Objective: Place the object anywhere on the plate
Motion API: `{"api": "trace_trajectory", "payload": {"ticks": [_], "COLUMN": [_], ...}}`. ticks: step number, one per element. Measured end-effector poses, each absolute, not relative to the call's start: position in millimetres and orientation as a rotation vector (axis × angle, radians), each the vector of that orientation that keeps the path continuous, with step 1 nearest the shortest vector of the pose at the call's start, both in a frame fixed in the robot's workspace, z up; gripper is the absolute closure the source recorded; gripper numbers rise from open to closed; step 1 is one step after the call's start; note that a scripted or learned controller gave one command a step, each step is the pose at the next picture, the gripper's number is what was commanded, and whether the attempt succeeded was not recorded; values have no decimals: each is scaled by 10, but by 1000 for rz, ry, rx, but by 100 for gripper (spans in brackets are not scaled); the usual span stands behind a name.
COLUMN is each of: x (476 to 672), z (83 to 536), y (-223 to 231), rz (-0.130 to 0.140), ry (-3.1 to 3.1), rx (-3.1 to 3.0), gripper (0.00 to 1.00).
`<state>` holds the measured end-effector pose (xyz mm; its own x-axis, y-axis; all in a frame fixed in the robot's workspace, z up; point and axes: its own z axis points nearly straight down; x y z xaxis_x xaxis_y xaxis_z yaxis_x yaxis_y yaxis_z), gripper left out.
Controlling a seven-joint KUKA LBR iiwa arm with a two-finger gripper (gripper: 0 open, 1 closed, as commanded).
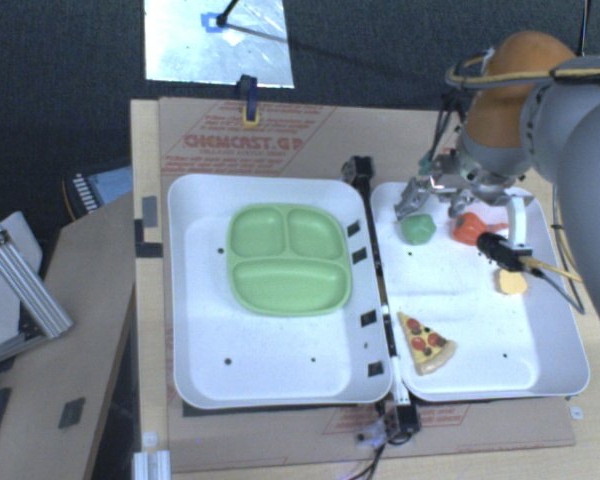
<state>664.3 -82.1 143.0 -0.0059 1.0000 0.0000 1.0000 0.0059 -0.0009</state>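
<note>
A green divided plate (287, 260) lies in the left white bin (195, 358). In the right bin (480, 363), my gripper (435, 206) hangs low over the far end with its fingers spread open and nothing between them. A green lump (417, 230) sits just below the left finger (409, 200). An orange-red piece (467, 229) lies beside the right finger. A yellow piece (512, 283) rests further right, and a pizza slice (426, 343) lies near the front left of that bin.
The arm with its orange band (510, 78) fills the upper right. A black part with a cable (502, 249) juts over the right bin. Black clips (370, 258) line the divider between the bins.
</note>
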Motion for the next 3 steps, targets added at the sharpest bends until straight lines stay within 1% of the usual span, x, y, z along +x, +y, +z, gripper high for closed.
{"api": "trace_trajectory", "payload": {"ticks": [1,2,3], "x": [6637,6661,6607], "z": [909,1054,1524], "y": [-814,-817,-833], "rz": [3,-5,-6], "ry": [-2227,-2233,-2226], "rx": [-2214,-2216,-2223], "gripper": [0,100,100]}}
